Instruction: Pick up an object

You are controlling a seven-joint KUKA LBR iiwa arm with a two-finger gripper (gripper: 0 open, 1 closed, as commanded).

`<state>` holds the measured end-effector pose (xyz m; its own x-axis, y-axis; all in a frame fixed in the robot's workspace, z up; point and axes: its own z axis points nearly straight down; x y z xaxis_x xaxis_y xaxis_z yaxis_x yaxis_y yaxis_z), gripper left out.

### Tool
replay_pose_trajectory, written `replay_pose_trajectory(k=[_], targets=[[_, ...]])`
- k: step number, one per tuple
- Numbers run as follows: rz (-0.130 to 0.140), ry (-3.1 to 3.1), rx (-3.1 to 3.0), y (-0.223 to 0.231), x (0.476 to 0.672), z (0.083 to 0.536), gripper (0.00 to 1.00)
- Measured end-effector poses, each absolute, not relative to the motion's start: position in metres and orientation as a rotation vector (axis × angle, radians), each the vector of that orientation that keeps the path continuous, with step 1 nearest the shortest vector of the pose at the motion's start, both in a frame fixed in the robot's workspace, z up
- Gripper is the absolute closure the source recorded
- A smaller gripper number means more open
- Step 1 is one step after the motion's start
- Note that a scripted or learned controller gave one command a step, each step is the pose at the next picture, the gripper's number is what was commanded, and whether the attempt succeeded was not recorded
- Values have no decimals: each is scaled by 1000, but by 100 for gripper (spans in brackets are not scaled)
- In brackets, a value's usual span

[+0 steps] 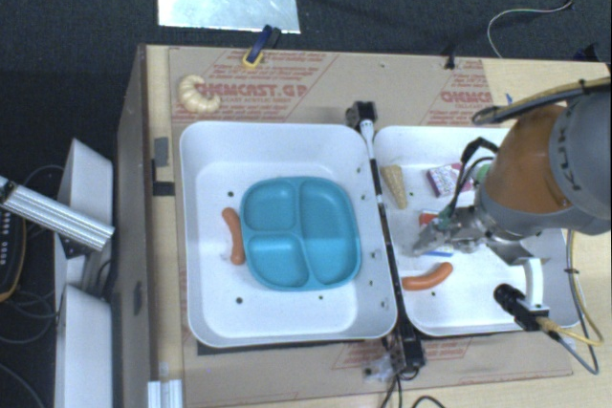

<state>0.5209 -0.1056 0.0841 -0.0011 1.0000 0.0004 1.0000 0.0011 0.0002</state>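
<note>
sausage (426, 278) lying just below the gripper (432, 239) in the right bin (478, 315), apart from it; likely light, smooth, rounded and prone to roll, best pinched across its middle. gripper opening cannot be told.

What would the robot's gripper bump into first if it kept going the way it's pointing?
Probably the white floor of the right bin. The gripper points down and leftward, ending above the sausage. It looks set to land beside it, though depth is hard to judge here.
</note>
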Motion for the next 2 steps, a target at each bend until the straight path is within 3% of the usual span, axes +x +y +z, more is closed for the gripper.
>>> replay_pose_trajectory(k=[1,2], targets=[[-1,-2222,-2221,-90,487,84,0],[-6,-2224,-2220,-89,489,95,100]])
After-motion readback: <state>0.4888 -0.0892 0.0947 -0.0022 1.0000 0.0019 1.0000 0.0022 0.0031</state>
